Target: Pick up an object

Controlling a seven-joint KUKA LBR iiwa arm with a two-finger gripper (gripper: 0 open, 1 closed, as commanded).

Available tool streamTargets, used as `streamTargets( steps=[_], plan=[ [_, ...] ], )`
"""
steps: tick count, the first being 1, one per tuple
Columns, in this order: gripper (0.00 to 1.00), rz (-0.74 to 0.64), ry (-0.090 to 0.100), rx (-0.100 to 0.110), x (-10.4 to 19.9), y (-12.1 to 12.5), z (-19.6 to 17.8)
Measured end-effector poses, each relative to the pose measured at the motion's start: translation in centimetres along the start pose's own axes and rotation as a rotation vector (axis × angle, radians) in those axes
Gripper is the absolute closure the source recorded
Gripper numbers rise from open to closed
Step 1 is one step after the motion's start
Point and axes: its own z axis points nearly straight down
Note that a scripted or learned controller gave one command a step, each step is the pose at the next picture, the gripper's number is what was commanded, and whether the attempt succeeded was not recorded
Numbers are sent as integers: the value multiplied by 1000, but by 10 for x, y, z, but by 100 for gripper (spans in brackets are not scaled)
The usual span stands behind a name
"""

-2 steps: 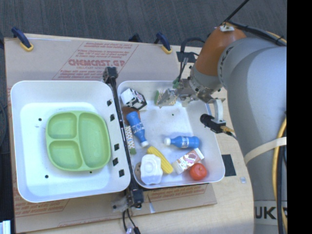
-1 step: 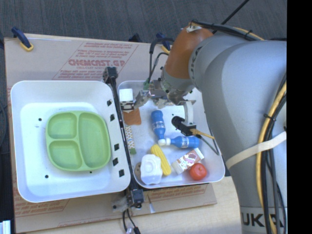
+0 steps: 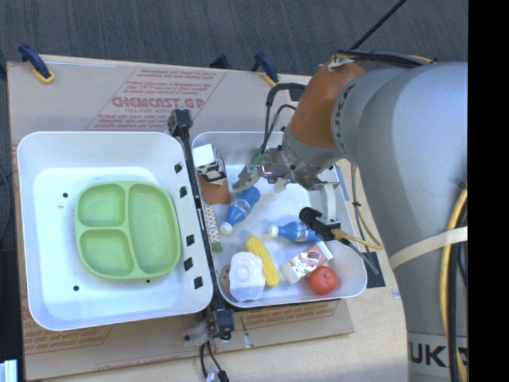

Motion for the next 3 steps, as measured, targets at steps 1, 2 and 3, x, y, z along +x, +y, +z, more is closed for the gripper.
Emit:
streamTargets(
  steps=[1, 2, 3],
  plan=[
    [100, -2, 0, 1, 0, 0, -10],
    [0, -2, 0, 1, 0, 0, -10],
    [0, 0, 0, 0, 12, -59, 1]
  ],
)
